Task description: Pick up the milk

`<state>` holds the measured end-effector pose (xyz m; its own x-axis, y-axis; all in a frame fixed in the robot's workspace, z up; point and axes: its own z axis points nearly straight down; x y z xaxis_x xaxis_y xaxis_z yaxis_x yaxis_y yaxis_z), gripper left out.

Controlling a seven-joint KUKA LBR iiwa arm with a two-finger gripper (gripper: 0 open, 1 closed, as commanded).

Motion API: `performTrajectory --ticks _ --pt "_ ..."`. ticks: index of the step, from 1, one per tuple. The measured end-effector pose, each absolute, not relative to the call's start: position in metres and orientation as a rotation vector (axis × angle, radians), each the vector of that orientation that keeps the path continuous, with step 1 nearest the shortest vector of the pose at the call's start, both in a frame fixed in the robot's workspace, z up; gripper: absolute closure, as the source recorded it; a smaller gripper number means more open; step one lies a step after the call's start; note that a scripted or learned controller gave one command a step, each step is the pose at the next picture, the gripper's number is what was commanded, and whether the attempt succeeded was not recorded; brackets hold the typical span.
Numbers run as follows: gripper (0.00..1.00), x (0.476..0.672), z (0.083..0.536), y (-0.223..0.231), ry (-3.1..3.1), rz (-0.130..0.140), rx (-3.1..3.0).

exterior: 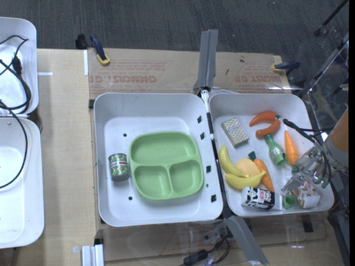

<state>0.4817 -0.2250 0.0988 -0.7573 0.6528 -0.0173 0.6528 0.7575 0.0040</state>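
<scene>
In the near right corner of the right-hand shallow white bin [304,105], the grey two-finger gripper [308,169] hangs low over the clutter, and the move ahead turns on one relation: the small white milk carton with black cow patches [258,198] lies to the gripper's left and a little nearer the front wall, close by but apart from it. The carton is on its side, its long axis running left to right along the front wall, so a grasp across its short width looks the likelier one. Whether the gripper is wide or narrow I cannot tell; its metal parts blur into what lies beneath them, and nothing is plainly held. The carton is a squat box, white with dark print, touching or nearly touching the yellow plastic banana [236,170] just beyond it and the orange toy carrot [264,174] at its far right corner. A second crumpled white carton-like package [307,197] sits right under the gripper and could be mistaken for the target. The left bin holds a green divided plastic tray [165,164] and a small green-labelled tin can [118,166], well apart from all this.
</scene>
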Motion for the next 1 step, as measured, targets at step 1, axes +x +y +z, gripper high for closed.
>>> performTrajectory --ticks 1 --pt "1.0 0.4861 0.1108 -0.2258 2.913 -0.003 1.083"
